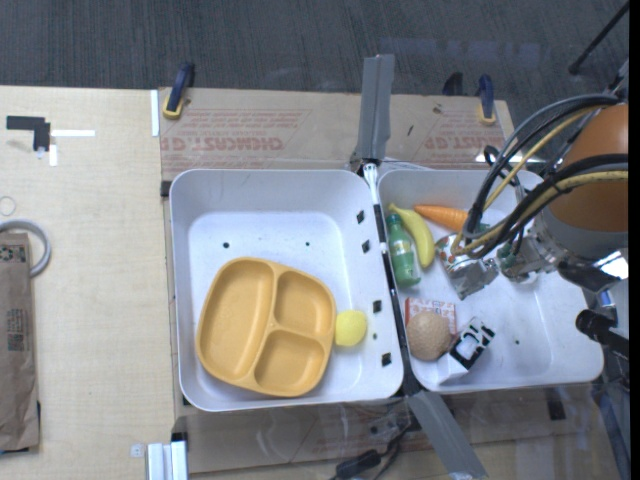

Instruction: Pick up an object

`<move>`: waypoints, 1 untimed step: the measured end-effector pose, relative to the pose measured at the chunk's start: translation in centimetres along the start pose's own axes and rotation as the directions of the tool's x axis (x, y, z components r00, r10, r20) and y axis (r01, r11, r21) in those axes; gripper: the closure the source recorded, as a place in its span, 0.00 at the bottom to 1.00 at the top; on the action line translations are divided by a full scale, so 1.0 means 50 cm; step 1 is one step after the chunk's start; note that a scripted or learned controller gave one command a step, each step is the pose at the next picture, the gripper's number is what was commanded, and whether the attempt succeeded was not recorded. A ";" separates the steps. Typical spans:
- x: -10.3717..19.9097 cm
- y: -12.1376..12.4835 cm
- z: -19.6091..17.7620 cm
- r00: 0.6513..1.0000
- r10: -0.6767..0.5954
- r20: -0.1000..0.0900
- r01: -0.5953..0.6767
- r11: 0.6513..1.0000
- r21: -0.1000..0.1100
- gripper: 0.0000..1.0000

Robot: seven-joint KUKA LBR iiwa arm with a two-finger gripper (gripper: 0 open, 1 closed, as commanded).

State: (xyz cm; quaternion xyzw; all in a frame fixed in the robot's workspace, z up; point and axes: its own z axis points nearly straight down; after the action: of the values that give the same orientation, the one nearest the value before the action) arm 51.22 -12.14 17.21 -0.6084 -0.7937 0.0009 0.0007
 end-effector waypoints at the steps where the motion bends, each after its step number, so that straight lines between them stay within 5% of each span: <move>1: 0.013 0.075 0.115 0.957 0.290 0.000 -0.290 0.957 0.000 0.00</move>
State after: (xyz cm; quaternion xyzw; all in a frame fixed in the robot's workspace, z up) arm 54.65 -10.55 11.46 -0.7181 -0.6959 0.0011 0.0004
